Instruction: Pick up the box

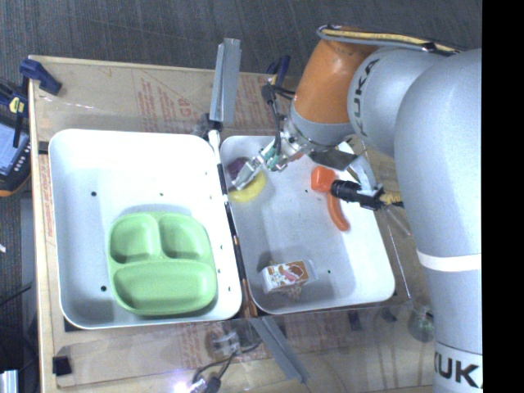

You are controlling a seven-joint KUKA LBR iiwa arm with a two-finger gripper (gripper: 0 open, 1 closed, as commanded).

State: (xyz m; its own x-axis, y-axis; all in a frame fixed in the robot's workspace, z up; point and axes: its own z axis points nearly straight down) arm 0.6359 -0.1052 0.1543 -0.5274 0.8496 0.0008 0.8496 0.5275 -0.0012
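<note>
In the left bin (74, 219), you have a green divided tray (161, 264) lying flat toward the near side, with three compartments showing. Just to its right the right bin (372, 281) sits against it, their rims touching along the middle seam. At the far left corner of that right bin, you can see a yellow object (249, 188) with something purple (237, 169) just behind it (both are partly covered, so what they are is unclear). The claw (264, 163) hangs right above those two, at the end of the grey arm (426, 129) with its orange band, and you cannot tell whether it is apart or together from this angle. Nothing shows between its tips. The box (287, 276), a small carton with a brown and white printed face, lies near the front wall of the right bin, well apart from the claw. Farther right, an orange carrot-like piece (334, 199) lies near the middle of that bin, beside the arm's black fitting (350, 191).
</note>
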